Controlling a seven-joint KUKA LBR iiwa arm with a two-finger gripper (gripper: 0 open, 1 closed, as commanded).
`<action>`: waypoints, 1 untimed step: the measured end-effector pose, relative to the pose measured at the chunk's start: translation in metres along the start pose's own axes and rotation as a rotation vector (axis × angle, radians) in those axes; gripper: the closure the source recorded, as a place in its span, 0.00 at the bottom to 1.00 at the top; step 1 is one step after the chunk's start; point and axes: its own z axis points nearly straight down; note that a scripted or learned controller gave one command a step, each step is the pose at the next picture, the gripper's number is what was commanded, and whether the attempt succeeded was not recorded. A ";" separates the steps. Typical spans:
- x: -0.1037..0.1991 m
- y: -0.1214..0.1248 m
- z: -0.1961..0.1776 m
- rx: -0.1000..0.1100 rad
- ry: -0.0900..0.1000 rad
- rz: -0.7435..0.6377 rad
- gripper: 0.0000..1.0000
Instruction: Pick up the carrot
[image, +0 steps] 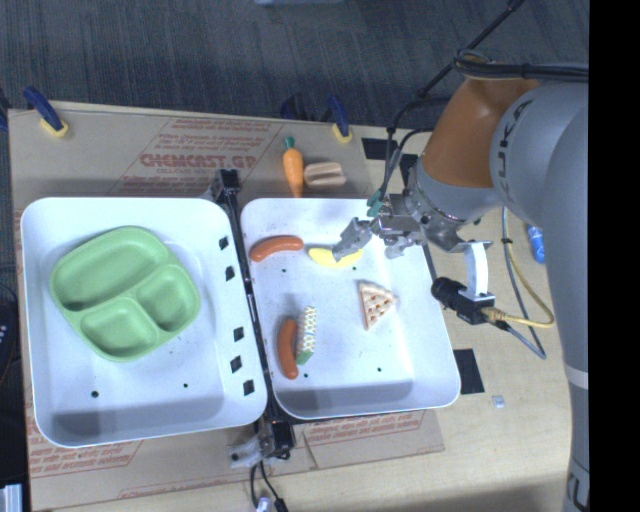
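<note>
While your arm reaches in from the right, its gripper (352, 240) hangs low over the yellow piece (335, 258), jaws maybe open; the carrot (292, 170) lies above, outside the bin (400, 370).

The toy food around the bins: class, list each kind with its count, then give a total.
Carrot: 1
Bun sandwich: 1
Sausages: 2
Yellow piece: 1
Pizza slice: 1
Corn cob: 1
Total: 7
</note>
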 end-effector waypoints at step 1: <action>0.005 0.041 0.127 0.004 0.000 -0.001 0.00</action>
